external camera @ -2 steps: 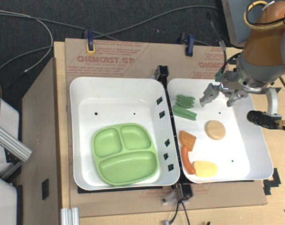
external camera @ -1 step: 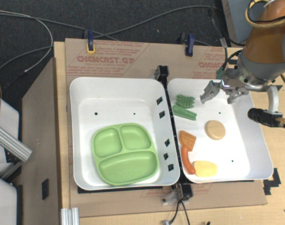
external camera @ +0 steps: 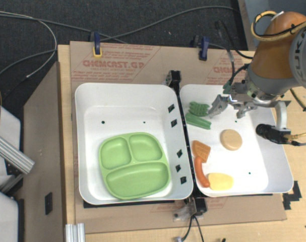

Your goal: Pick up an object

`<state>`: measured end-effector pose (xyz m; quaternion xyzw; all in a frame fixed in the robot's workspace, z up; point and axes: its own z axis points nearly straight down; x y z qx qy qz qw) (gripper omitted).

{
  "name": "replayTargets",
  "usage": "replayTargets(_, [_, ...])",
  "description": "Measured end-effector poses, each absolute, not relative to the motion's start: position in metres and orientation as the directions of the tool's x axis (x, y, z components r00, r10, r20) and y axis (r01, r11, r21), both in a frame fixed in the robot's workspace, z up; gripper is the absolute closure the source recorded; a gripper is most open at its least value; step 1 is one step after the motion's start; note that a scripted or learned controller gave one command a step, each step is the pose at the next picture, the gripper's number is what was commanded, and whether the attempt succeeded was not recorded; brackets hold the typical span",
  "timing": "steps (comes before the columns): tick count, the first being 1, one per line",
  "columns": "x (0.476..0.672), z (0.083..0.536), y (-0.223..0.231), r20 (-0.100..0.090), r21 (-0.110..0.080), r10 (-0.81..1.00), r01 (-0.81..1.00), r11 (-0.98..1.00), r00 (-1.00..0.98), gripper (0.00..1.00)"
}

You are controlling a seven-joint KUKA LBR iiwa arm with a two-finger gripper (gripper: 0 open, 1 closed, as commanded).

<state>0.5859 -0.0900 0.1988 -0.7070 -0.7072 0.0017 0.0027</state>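
**Fingers poised over right bin — green piece lies just to their left**

The bench (external camera: 142, 59) carries two shallow white bins side by side. The left bin (external camera: 92, 115) holds a green divided plate (external camera: 135, 164) in its near half. The right bin (external camera: 266, 158) holds the small items that could be picked up.

The arm (external camera: 276, 49) reaches in from the right, its wrist over the far part of the right bin. The gripper (external camera: 224, 104) hangs above that bin's far-left region; whether its fingers are spread or closed I cannot tell at this angle. Nothing is seen between them.

The nearest candidate is the green piece (external camera: 198, 115), just beside the gripper toward the bin divider and slightly nearer the camera. Its long axis runs roughly across the bin, tilting toward the near side at its right end. In my judgement, the coming move turns on a short shift left and down onto it.

Further off — toward the near edge — lie a tan round piece (external camera: 232, 139), an orange wedge (external camera: 201, 150), an orange-red stick (external camera: 200, 172) and a yellow piece (external camera: 220, 181), the last two touching.
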Motion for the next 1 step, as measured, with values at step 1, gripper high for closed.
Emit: replayTargets(1, [0.5900,0.1372,-0.0927,0.002,-0.008,1.000,1.000,-0.001,0.001,0.00])
